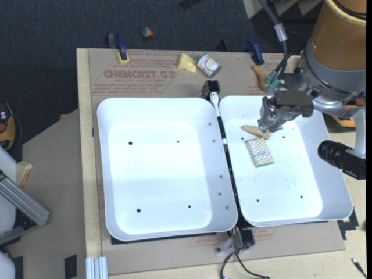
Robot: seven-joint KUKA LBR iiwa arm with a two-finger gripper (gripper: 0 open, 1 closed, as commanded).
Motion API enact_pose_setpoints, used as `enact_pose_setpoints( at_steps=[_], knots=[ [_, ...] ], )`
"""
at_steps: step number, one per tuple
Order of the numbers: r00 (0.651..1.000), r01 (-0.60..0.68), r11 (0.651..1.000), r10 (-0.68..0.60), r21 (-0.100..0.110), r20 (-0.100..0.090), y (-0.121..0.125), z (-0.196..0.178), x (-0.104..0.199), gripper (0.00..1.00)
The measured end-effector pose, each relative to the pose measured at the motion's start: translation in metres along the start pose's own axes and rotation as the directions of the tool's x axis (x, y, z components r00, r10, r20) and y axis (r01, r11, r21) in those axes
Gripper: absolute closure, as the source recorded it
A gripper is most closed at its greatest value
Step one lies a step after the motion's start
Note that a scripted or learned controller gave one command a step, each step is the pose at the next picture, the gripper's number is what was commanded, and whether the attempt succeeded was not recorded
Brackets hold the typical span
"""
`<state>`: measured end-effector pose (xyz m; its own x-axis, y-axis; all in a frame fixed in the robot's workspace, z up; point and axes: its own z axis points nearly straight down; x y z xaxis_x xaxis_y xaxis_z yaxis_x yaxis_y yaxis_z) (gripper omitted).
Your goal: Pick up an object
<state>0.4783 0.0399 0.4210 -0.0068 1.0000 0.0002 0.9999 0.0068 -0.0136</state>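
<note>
In the right bin (302, 205) lie two small things: a tan wedge-shaped piece (253, 131) and, just below it, a patterned white packet (260, 153). My gripper (268, 127) hangs over the upper middle of that bin, its tips right at the tan piece's right end. The dark finger assembly points down and to the left. Whether anything sits between the fingers cannot be made out.
The left bin (116, 112) adjoins on the left. Behind the bins on the board lie a yellow wedge (187, 63), a small white box (208, 65) and an orange-green item (265, 78). A black cylinder (342, 157) juts in at the right bin's edge.
</note>
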Motion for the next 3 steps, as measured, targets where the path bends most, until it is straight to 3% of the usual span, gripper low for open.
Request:
enact_pose_setpoints(
  at_steps=[1, 2, 3],
  knots=[
    [1.0, -0.013, 1.0, 0.013, -0.02, 0.002, 0.0, -0.036, -0.061, 1.0],
    [1.0, -0.021, 0.999, 0.021, -0.025, 0.007, -0.003, -0.1, -0.188, 1.0],
    [1.0, -0.002, 1.0, 0.002, -0.003, -0.003, 0.0, 0.002, -0.133, 1.0]
  ],
)
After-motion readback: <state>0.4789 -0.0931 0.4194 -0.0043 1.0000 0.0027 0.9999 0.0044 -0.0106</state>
